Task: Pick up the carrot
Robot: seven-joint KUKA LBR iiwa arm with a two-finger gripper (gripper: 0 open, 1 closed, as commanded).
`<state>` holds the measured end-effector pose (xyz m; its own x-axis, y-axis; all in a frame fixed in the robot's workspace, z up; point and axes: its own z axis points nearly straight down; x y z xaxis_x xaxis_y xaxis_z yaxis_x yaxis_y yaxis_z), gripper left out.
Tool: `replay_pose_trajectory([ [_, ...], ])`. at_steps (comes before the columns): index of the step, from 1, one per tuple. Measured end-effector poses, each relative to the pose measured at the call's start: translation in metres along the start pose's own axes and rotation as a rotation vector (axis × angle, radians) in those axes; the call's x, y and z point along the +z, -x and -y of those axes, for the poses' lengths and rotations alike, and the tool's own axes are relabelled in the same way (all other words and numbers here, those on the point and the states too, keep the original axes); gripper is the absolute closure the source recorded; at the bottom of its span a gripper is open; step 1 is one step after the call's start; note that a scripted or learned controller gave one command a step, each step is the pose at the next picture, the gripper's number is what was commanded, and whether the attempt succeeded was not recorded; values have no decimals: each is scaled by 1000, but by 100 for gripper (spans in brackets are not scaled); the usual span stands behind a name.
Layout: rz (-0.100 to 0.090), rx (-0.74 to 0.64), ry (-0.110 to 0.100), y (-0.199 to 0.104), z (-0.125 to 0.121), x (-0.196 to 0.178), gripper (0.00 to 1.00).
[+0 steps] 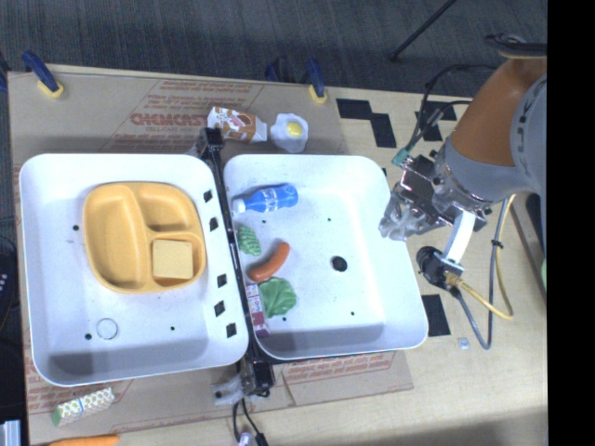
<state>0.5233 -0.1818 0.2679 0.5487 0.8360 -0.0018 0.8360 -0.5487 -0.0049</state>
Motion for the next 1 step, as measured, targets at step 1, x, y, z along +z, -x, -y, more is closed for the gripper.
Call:
replay_pose_trajectory([
  [1, -2, -21, 2, 6, -22, -10, 100],
])
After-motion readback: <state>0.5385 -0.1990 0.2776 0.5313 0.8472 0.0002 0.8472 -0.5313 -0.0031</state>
